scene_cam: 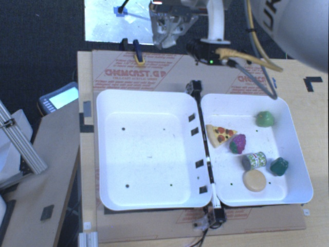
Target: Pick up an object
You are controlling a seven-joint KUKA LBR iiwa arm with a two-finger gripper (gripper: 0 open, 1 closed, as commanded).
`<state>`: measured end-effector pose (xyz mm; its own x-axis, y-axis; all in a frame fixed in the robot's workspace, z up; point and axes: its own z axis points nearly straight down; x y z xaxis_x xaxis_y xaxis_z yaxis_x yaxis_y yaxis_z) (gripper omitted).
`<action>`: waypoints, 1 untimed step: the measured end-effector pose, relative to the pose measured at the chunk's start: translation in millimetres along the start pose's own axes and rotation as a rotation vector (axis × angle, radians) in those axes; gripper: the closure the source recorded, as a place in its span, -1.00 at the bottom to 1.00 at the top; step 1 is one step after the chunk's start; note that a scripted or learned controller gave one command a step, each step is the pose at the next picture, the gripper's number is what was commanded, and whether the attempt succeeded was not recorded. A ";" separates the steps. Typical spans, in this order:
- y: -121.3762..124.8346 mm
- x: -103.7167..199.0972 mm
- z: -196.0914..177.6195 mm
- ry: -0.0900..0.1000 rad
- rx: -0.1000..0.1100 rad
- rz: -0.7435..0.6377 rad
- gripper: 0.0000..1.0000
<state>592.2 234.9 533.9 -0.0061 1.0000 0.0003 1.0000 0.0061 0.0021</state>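
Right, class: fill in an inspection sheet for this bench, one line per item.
Surface: wooden bench bearing left bin and right bin, side by side.
Job's things: in the right bin, pizza slice, purple grapes, green round piece, can, dark green piece, tan disc.
Clutter: blue-and-yellow clamp.
Grippers: gripper above the bench's far edge; finger state unclear.
Cables: yellow and grey cables.
Surroundings: dark floor.

A robotics lab; two shallow white plastic bins point(149, 99) on a wooden tabletop point(308, 94); grey robot arm point(293, 14) at one o'clock.
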 end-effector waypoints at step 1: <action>73.2 -2.1 -0.2 0.000 -0.003 0.007 1.00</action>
<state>665.4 233.2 534.3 0.0007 1.0000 0.0006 1.0000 -0.0007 0.0048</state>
